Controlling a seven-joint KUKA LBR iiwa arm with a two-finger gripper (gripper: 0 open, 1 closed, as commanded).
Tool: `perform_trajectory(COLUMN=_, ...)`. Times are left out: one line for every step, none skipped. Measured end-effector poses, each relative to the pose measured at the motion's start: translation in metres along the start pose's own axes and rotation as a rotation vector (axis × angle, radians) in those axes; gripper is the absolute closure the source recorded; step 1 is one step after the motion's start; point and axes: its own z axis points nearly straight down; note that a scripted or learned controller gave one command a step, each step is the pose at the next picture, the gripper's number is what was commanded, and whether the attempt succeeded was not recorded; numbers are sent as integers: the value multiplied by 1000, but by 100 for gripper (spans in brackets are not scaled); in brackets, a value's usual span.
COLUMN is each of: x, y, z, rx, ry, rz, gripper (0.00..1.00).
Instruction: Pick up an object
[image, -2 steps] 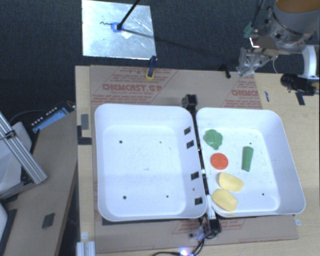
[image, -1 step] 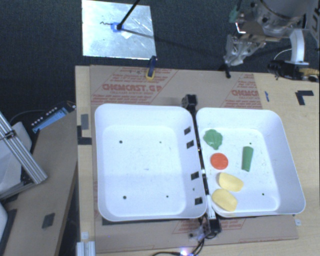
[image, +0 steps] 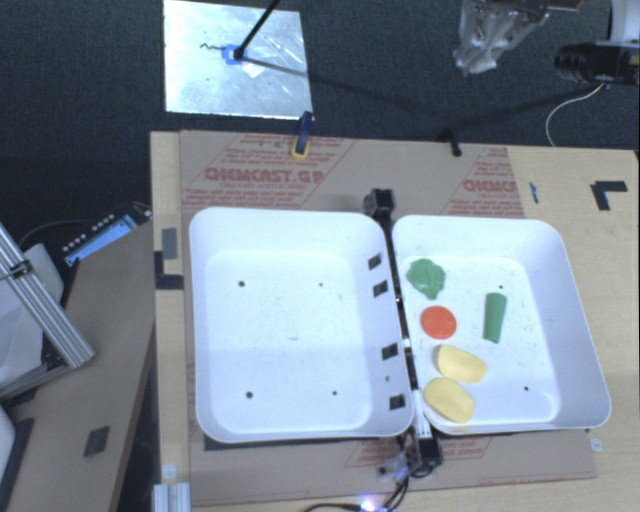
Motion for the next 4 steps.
perform_trajectory(x=73, y=-62, z=163, rx=32, ry=-1, rz=-3, gripper=100)
perform_trajectory(x=98, y=-18, z=141, rx=8, ry=-1, rz=3, gripper=100)
perform_trajectory(x=122, y=-25, z=36, rx=1, ry=3, rz=2, gripper=100)
perform_trajectory(x=160, y=-81, z=22, rx=13, ry=1, rz=0, gripper=100)
